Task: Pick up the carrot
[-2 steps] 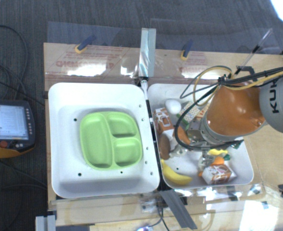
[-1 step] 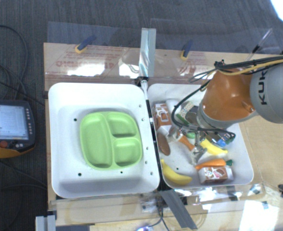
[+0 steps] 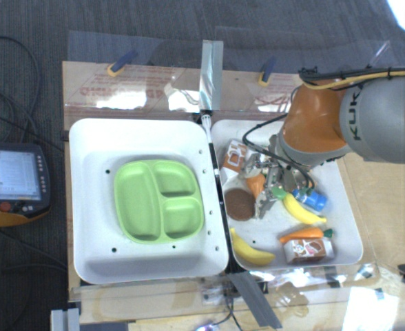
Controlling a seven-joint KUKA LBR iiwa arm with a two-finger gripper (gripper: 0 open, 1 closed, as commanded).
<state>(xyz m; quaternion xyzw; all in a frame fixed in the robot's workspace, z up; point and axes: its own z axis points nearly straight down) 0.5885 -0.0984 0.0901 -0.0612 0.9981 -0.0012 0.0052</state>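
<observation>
A robotics lab test bench, not a home. A grey industrial robot arm with an orange band (image 3: 326, 119) reaches over two shallow white plastic bins (image 3: 85, 185) on a taped cardboard-covered bench (image 3: 140, 88). Far across from the arm, a handheld control pendant with a screen (image 3: 13, 181) and black cables (image 3: 23, 74) lie on dark carpet.

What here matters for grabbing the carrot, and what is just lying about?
Matters: long orange carrot with green tip; grey arm's two-finger gripper.
Lying about: yellow banana beside the gripper; second yellow banana at the bin's front; round brown disc; green divided plastic plate; small blue object.
</observation>
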